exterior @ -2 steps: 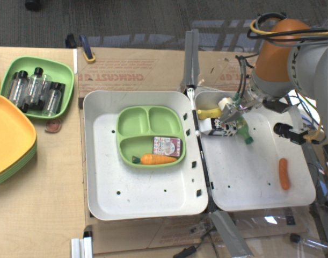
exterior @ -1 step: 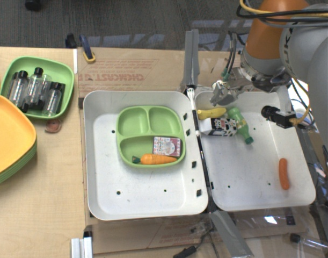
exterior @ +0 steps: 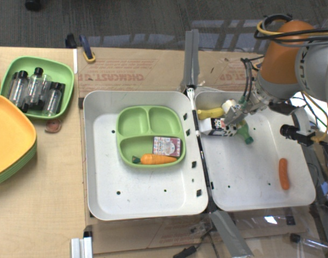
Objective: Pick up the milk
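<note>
Here the desk carries two white bins side by side, and the task plays out in the right bin, where the arm reaches in from the desk's right edge. The left bin holds a green divided plate with a carrot and a small pink packet in its front compartment; none of that bears on the move.

The milk, a small black-and-white carton, lies on its side in the right bin's back left corner, close to the wall shared with the left bin. Its long axis runs roughly across the bin, from that shared wall toward the bin's middle. A yellow banana lies just behind it, nearly touching, and a green thing sits just beside the carton's right end.

The hand is low over that same corner, right at the milk's right end, so the carton stretches away from it toward the shared wall. Whether the hand is parted, closed or already on the carton I cannot tell; the tip is a blur against the clutter.

By my reckoning the grasp turns on this: the hand sits at the carton's end rather than over its middle, so it likely needs to shift toward the shared wall and close across the short width, clear of the banana. A sausage lies well apart, by the bin's right wall.
</note>
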Tool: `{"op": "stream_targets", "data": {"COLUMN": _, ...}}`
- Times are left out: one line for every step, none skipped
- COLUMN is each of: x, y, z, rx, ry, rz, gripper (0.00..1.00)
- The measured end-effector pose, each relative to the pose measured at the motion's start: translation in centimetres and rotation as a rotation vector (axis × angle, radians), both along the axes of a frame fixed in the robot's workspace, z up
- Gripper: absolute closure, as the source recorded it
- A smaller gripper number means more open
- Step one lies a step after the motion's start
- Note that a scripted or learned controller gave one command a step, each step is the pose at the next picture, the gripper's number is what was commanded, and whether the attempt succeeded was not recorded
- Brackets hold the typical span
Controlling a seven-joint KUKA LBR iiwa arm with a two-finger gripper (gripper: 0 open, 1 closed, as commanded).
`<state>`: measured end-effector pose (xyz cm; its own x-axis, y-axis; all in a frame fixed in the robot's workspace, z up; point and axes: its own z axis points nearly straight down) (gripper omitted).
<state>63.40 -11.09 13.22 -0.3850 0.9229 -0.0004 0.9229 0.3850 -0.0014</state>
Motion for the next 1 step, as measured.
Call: {"op": "stream_targets", "data": {"x": 1.87, "y": 4.78, "z": 5.88, "rx": -0.001, "ry": -0.001, "rz": -0.286, "gripper": 1.0}}
